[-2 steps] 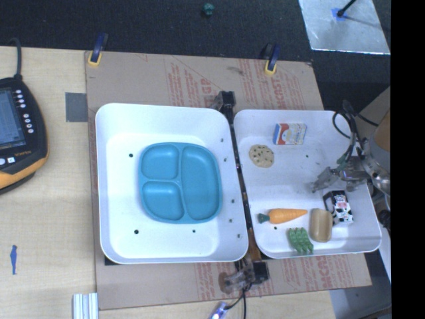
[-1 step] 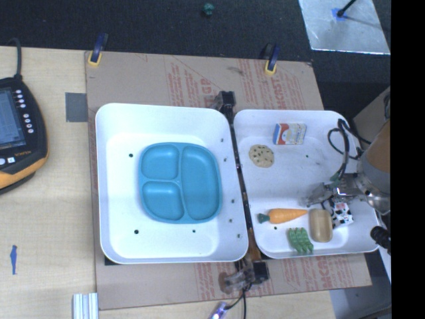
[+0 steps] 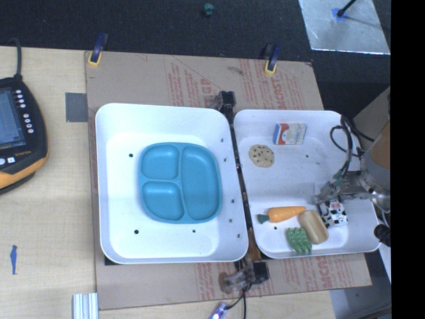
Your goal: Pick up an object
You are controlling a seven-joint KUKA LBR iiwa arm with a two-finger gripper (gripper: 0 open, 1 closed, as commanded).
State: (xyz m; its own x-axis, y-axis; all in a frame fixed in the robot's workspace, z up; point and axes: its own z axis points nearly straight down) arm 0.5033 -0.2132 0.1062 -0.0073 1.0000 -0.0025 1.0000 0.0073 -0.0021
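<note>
The right bin (image 3: pixel 312 168) holds several small items. A carrot (image 3: pixel 287 213) lies near its front, with a tan bread roll (image 3: pixel 313 226) and a green piece (image 3: pixel 299 240) just beside it. A black-and-white spotted object (image 3: pixel 334 213) sits at the bin's right side. A cookie (image 3: pixel 261 155) and a small red, white and blue carton (image 3: pixel 289 133) lie toward the back. My gripper (image 3: pixel 337 193) reaches in from the right and hangs low, just above and behind the spotted object.
The left bin (image 3: pixel 119 231) carries a blue divided plate (image 3: pixel 179 181). A teach pendant (image 3: pixel 16 135) rests on the bench at far left. Clamps (image 3: pixel 97 50) hold the cardboard sheet at the back. Cables (image 3: pixel 344 141) loop near the arm's wrist.
</note>
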